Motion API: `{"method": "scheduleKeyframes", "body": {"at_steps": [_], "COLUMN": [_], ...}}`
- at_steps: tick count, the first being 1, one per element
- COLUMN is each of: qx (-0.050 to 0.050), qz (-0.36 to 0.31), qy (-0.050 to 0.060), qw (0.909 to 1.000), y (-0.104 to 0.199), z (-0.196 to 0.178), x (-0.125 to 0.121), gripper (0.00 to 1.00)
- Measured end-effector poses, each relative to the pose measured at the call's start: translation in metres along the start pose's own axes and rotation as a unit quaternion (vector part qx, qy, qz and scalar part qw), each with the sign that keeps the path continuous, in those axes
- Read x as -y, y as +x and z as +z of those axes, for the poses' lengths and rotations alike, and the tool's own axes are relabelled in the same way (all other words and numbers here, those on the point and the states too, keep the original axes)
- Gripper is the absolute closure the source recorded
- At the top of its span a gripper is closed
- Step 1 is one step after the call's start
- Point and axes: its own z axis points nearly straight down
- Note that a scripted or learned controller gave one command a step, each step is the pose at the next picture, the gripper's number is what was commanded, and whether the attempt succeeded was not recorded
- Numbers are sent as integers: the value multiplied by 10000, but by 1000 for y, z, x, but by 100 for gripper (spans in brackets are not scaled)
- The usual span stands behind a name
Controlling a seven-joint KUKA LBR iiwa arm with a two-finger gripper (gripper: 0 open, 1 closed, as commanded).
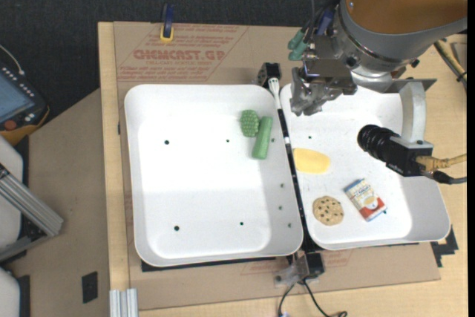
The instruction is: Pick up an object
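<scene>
Still, you couldn't tell the gripper's grip state; descending there, it risked missing the yellow piece.

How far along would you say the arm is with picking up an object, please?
Nothing looks picked yet. The gripper hangs over the far end of the right bin, with nothing visible between its fingers. The yellow piece, cookie and small carton lie in that bin; the green object lies in the left bin. Choosing, descending, gripping and lifting all remain.
</scene>
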Motion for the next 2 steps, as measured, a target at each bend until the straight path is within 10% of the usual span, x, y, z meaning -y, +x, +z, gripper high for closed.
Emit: {"method": "scheduleKeyframes", "body": {"at_steps": [1, 2], "qx": [4, 12], "qz": [-8, 52], "qy": [37, -6], "qw": [10000, 10000], "y": [19, -69], "z": [18, 3], "x": [10, 9], "gripper": [100, 100]}}
